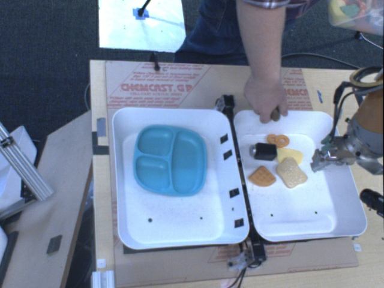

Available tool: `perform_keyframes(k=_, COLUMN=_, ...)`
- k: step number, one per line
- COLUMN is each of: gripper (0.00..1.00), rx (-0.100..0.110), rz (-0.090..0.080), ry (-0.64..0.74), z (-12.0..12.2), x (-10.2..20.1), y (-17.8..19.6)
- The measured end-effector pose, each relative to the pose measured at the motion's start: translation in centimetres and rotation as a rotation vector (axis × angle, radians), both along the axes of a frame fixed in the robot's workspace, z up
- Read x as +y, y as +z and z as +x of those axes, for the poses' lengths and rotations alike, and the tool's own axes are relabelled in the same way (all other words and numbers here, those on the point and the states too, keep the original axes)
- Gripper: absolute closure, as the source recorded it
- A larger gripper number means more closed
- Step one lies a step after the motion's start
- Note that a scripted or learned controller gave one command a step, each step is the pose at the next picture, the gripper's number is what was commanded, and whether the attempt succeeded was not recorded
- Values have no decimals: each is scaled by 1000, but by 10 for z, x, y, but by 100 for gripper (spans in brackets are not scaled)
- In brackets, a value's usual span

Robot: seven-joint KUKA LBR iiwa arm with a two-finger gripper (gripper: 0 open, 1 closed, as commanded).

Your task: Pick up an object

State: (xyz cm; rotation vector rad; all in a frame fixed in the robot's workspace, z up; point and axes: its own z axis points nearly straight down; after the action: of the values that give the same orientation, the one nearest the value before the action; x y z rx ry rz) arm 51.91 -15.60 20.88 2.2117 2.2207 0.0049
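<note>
— Gripper (319,158) first: where is it?

— At the right side of the right bin (300,224), low over the floor, with the grey arm (366,131) behind it. Its metal fingers point left toward the food pieces, but they are small and blurred, so I cannot tell whether they are spread or pressed together. Nothing shows between them.

— And the things to pick?

— They cluster in the upper middle of that bin. A black cylinder (263,152) lies on its side, long axis running left to right. Touching its upper right is a small orange pretzel (278,140). A yellow wedge (290,155) sits just right of the cylinder, a tan biscuit (291,173) lies below it with its long axis slightly tilted, and an orange waffle piece (263,176) sits to the biscuit's left.

— Room to move?

— The lower half of the right bin is bare white floor. A person's hand (266,104) rests over the bin's far rim, near the pretzel. The left bin (174,221) holds a blue divided plate (170,160), well apart from the cluster.
</note>
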Motion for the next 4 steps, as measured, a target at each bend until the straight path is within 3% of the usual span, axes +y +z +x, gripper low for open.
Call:
perform_keyframes(k=1, gripper=100, rx=15, rz=0, ry=-3, z=-7, x=-6, y=59)
perform_keyframes(k=3, gripper=100, rx=-8, rz=7, ry=15, z=33, x=101, y=60)
perform_keyframes(k=4, gripper=100, rx=20, rz=3, ry=-1, z=46, x=156, y=53)
